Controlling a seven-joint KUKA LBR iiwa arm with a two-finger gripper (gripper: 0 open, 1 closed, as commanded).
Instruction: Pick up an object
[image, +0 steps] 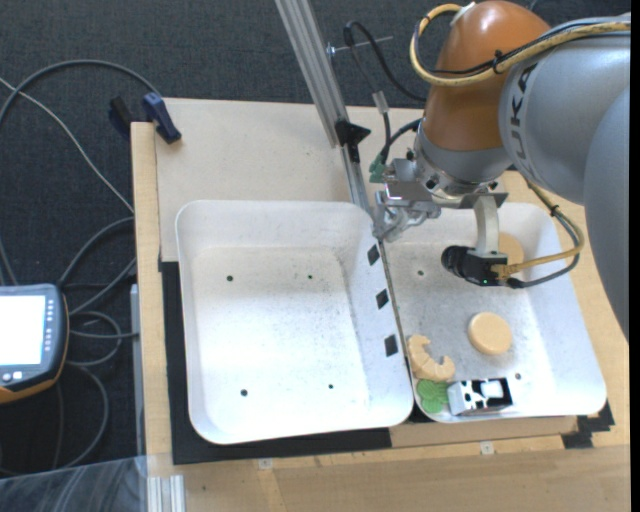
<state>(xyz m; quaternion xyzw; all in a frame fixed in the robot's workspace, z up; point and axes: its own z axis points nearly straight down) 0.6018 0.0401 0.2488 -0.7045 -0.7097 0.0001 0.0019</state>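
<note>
My gripper (397, 213) hangs over the far left corner of the right bin (556, 318), close to the wall shared with the left bin. In the right bin lie a round tan disc (490, 333), a curved tan piece (428, 357), a green object (431, 397) and a black-and-white box (480, 394) at the near edge. A second tan piece (510, 246) shows partly behind the arm's cable. All of these lie well apart from the gripper, nearer to the camera.
The left bin (270, 330) lies beside the right one, its floor dotted with specks. A metal pole (320, 80) slants up from the bins' shared far corner. A black cylinder with a cable (470, 264) hangs from the arm over the right bin.
</note>
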